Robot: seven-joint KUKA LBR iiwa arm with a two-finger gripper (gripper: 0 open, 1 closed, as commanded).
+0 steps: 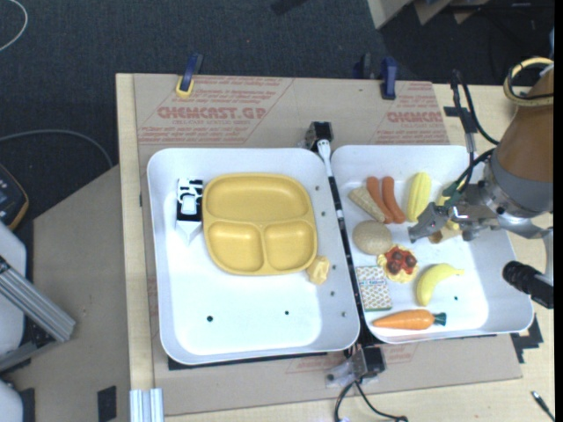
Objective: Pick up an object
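The right bin [493, 310] holds toy food. Two orange sausages [383, 199] lie beside a yellow corn cob [420, 193] and a pale wedge [362, 203]. Below these lie a beige potato [372, 236], a red and yellow piece [400, 262], a banana [436, 279], a patterned packet [375, 288] and a carrot [408, 320]. My gripper [426, 227] hangs over the middle of this bin, just below the corn and right of the potato. No object shows in its grasp.
The left bin [255, 323] bears a yellow divided plate [260, 222], a black and white item [187, 200] at the plate's left and a small yellow piece [318, 272] near the bin's right wall. Two clamps [186, 77] [388, 76] grip the board's far edge.
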